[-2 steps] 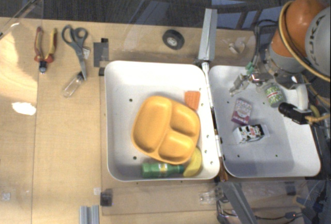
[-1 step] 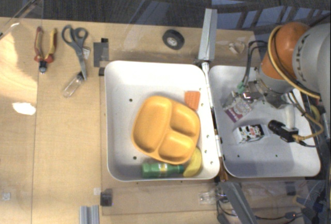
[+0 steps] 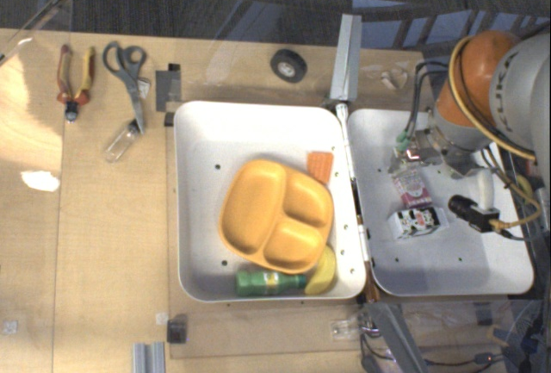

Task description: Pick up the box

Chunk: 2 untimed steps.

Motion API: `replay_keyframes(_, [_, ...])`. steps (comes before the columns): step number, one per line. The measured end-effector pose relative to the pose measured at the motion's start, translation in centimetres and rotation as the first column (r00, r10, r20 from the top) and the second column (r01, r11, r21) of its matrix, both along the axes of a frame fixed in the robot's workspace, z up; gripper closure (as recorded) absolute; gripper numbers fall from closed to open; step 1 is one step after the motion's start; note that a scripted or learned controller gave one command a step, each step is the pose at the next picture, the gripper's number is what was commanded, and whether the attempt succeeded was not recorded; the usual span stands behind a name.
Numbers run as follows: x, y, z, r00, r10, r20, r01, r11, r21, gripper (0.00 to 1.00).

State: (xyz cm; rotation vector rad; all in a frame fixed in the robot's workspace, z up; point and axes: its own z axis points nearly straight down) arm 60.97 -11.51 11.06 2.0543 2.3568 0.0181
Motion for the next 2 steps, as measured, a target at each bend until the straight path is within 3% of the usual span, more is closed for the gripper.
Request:
replay_keyframes(1, [-0.4, -4.3, 9.7, 0.999, -0.032, -0.010, 0.032, 0.999, -0.001, 1.00])
replay_keyframes(2, [-5.0, 1.2, 9.2, 0.952, 0.305, -0.012, -0.305, 0.952, -0.001, 1.00])
